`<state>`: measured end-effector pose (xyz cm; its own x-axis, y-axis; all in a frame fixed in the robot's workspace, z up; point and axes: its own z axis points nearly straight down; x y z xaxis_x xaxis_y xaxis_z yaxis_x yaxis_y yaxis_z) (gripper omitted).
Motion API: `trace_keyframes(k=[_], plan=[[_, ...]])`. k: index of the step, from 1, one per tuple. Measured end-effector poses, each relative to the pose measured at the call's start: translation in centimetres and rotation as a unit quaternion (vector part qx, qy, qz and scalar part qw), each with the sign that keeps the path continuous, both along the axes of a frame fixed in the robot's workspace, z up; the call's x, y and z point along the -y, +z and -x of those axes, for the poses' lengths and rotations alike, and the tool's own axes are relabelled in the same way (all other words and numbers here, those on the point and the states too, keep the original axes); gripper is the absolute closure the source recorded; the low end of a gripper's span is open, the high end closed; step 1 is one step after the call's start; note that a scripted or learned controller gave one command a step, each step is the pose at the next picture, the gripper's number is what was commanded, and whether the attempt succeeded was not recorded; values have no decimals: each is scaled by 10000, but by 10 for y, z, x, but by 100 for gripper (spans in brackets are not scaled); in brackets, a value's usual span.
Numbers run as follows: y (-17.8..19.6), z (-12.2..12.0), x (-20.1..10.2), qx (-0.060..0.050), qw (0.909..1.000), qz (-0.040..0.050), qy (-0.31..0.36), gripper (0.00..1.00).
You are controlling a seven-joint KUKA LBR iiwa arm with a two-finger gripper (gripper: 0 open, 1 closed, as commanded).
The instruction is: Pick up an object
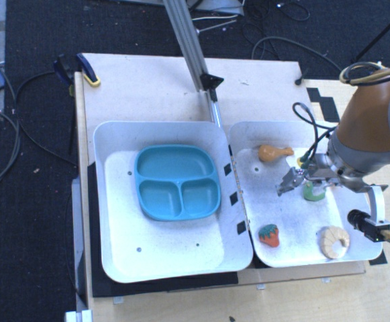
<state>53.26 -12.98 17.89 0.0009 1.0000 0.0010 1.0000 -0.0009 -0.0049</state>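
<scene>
The right bin (248, 180) holds several small toys. A tan drumstick-shaped piece (275, 153) lies near its far side. A red strawberry (269, 235) sits near the front, and a beige pastry-like piece (333, 241) rests at the front right. A green object (313, 192) lies mid-bin, partly covered by the wrist. My gripper (293, 180) hangs low over the bin, just left of the green object and below the drumstick piece. Nothing is visibly held.
The left bin (114, 247) carries a blue divided plate (178, 182). A slanted metal pole (189, 35) rises from the wall between the bins. Cables (305, 123) trail from the wrist, and a black bracket (366, 223) overhangs the right bin's right rim.
</scene>
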Motion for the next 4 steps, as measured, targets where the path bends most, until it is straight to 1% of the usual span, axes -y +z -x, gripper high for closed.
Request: trace_keyframes(k=[1, 2, 3, 4], plan=[[-58, 10, -4, -6, 10000, -3, -3, 0], [-86, 9, -4, 37, 10000, 9, 1, 0], [-73, 8, -2, 71, 10000, 31, -13, 100], [-10, 8, -2, 49, 10000, 12, 17, 100]])
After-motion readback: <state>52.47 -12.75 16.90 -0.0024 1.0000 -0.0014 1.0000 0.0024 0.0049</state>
